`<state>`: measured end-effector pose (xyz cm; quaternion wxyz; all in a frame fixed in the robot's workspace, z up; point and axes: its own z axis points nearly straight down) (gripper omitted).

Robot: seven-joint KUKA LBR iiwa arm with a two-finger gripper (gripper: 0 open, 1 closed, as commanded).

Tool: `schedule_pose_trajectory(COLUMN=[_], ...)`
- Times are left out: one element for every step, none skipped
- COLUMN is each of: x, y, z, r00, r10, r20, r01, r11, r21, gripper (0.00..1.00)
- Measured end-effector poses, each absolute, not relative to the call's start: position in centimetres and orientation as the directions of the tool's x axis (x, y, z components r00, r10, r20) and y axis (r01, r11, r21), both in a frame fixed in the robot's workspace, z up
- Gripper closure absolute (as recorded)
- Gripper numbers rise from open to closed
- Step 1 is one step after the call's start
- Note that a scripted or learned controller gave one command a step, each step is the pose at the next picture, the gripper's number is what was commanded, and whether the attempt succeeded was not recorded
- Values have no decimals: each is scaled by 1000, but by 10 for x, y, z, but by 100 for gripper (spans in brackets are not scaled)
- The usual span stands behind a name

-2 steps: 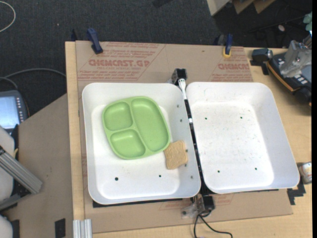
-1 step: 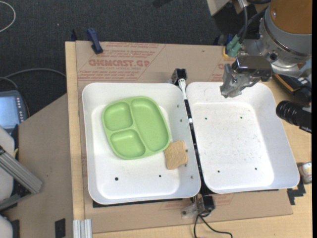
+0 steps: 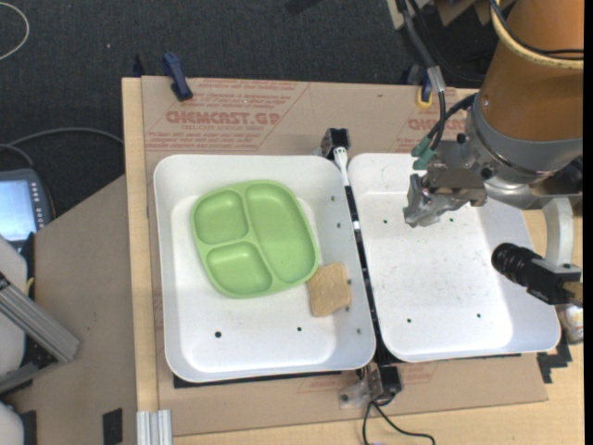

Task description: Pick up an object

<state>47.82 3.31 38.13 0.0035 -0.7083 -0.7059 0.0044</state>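
Red "CHEMCAST" lettering on the brown board under the bins

The protective-paper-covered board (image 3: 278, 109) on the surface carries red print that reads "CHEMCAST", followed by letters that look like "G P", running across its far strip behind the left bin (image 3: 176, 248). Smaller red lines sit above and below that word, too fine to read. A fragment of the same red print shows at the far edge behind the right bin (image 3: 519, 341), partly hidden by the arm and not legible.

Arm (image 3: 542, 54): broad orange band above a grey wrist section. Black cables run alongside. Gripper (image 3: 419, 213): small, grey metal.
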Motion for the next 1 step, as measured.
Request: schedule_pose_trajectory(x=[479], y=[105], z=[402], r00=[-7], r10=[1000], r20=[2], r01=[1000], r11=[7], r21=[4], gripper=[100])
